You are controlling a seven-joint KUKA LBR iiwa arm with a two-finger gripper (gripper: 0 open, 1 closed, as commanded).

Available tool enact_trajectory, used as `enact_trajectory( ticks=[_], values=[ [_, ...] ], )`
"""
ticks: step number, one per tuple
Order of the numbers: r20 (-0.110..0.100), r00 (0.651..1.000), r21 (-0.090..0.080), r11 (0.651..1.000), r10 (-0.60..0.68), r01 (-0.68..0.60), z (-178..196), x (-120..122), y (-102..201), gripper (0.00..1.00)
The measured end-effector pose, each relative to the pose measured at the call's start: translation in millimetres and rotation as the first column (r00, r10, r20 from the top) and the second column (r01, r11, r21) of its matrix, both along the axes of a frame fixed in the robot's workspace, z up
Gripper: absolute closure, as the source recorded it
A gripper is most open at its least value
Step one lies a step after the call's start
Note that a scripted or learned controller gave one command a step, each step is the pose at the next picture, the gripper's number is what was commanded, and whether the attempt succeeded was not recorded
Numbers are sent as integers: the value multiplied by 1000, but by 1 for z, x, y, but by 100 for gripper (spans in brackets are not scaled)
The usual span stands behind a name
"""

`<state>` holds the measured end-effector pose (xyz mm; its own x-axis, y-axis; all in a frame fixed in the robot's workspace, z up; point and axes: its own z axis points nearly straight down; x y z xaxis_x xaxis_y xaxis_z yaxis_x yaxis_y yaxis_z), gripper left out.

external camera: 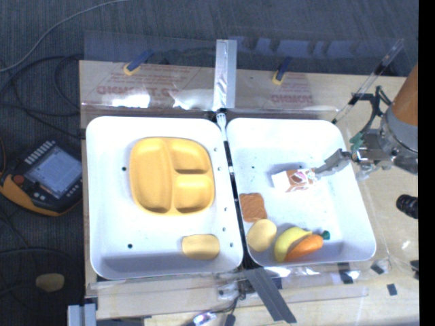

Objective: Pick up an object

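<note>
Two shallow white bins sit side by side on the table (380, 202), parted by a dark divider. The left bin (105, 202) holds a yellow compartment tray (171, 175) lying flat near its middle, with a pale yellow rounded block (200, 246) nearer the front edge, well apart from the tray. The right bin (346, 223) holds several small things: a small white packet with red print (293, 179) lies near the bin's middle; a brown square cracker-like piece (253, 206) rests close to the divider; along the front wall a yellowish round fruit (261, 234), a yellow-green fruit (290, 242) and an orange carrot (306, 245) with a green tip huddle together, the carrot lying against the yellow-green fruit. The arm reaches in from the right, its orange band at the frame's edge, and the claw (325, 168) slants down over the right bin's right side. Its grey tip ends just beside the packet's right end, seemingly touching it. Whether the claw's halves stand apart or together cannot be told from this angle, and nothing shows clearly between them. Outside the bins, a handheld control pendant (44, 176) lies on the dark floor at the left.
</note>
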<state>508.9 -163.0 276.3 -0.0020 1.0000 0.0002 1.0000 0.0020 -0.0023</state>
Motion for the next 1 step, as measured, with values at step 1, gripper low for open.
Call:
enact_trajectory(
  ticks=[1],
  values=[
    [0, 999, 1, 999, -49, 49, -1, 10, -9, 0]
  ],
)
